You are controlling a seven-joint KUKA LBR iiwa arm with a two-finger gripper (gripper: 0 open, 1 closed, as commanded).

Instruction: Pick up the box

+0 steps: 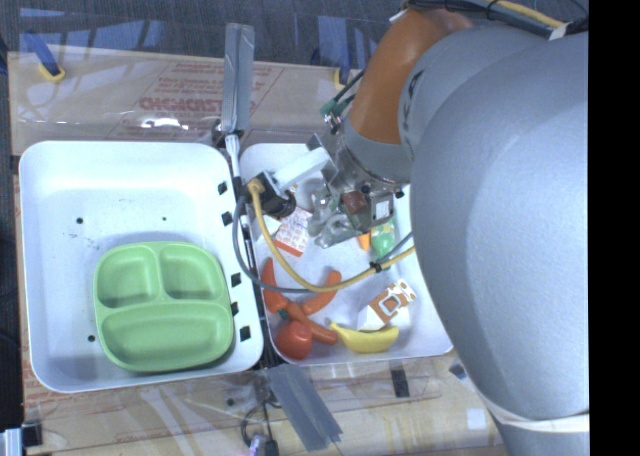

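A small red-and-white box [292, 234] lies in the right bin [432, 342], near its left wall. My gripper [332, 214] hangs low over the middle of that bin, just right of the box and close to it. Whether it touches the box cannot be told. A second small box [392, 302], orange and white, lies lower right in the same bin, apart from the gripper. The big grey arm hides the right side of the bin.
In the right bin's front lie a yellow banana [365, 337], a red tomato [294, 339] and orange-red carrot-like pieces [305, 301]. A yellow cable [262, 234] loops past the box. A green divided plate [162, 306] sits in the left bin [60, 174].
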